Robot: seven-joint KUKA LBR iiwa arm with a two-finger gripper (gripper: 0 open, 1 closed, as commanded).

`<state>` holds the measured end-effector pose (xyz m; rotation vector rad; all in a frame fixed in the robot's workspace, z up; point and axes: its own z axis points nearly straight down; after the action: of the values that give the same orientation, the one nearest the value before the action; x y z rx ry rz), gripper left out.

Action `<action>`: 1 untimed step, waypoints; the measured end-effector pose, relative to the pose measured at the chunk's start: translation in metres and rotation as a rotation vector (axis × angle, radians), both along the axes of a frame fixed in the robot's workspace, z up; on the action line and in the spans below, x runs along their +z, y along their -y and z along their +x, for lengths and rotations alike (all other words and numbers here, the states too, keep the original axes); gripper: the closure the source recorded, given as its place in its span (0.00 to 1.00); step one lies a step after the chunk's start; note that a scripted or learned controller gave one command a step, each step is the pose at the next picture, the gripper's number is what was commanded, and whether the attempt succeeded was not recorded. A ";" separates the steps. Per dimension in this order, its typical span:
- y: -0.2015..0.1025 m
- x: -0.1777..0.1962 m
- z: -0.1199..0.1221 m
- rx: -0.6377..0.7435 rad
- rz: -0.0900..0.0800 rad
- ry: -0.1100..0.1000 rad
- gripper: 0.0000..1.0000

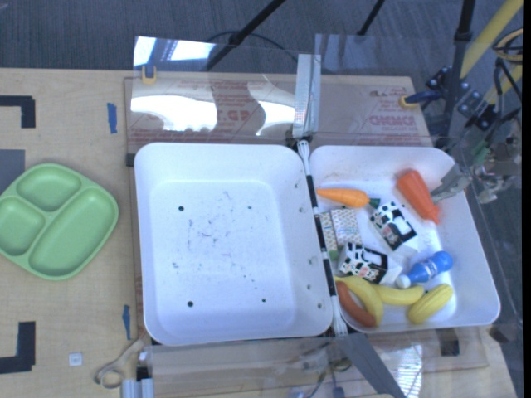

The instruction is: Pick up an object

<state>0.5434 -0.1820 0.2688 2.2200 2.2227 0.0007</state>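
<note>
A: Blur hides most of the end effector (459, 182). It sits at the right bin's (479, 247) right rim, a grey smear against dark gear.

B: Spread or pressed together?

A: I cannot tell. Nothing shows between its tips.

B: Where are the things to pick?

A: All in the right bin. A large carrot (416, 194) lies just left of the end effector, tilted, its top end close to the tips; I cannot tell whether they touch. A small carrot (344, 196) lies further left, near the divider. 2 cow-print cartons (392, 225) (366, 261) sit in the middle, with a patterned packet (341, 225) beside them. A blue bottle (429, 269) lies below the upper carton, and 2 bananas (433, 302) (362, 293) and a red piece (357, 310) rest at the front wall.

B: The arm?

A: It enters from the right, low over the rim; most of it is cut off.

B: Anything else?

A: The left bin (158, 305) and a green tray (50, 255) on the worktop (66, 123).
</note>
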 end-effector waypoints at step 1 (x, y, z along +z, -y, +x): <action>0.025 -0.051 0.043 -0.095 -0.001 0.002 0.00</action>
<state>0.5859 -0.2067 0.2182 2.3216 2.1131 0.0025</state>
